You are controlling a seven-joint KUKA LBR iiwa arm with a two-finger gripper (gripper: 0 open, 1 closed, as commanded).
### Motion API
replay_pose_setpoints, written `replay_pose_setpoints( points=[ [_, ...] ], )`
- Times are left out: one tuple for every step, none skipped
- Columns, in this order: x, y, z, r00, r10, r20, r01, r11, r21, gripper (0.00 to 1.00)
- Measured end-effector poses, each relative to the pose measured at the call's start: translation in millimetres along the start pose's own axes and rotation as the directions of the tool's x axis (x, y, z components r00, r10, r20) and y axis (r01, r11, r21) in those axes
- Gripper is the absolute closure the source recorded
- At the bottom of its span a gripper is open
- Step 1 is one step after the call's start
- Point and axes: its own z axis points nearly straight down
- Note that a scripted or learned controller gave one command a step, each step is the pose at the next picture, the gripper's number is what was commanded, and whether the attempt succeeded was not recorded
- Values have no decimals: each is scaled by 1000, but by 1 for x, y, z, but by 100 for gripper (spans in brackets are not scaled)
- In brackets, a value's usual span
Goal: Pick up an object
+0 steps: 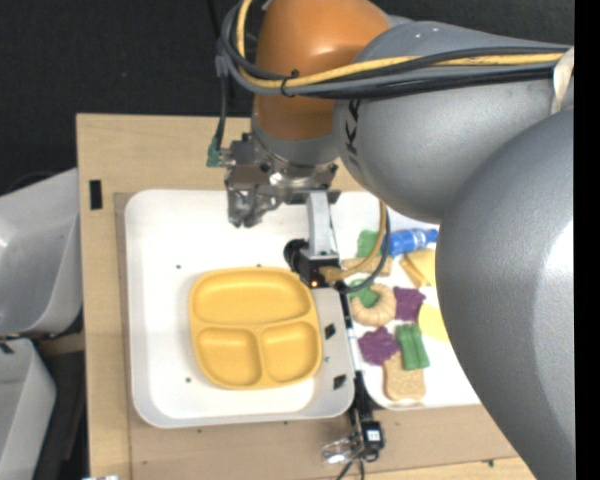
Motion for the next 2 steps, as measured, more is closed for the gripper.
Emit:
replay_pose_setpoints(
  points=[
    [17, -24, 151, 1000, -1, 4, 1, 1000, 16, 100],
    [38, -72, 42, 1000, -7, -3, 7, 1000, 2, 100]
  ],
)
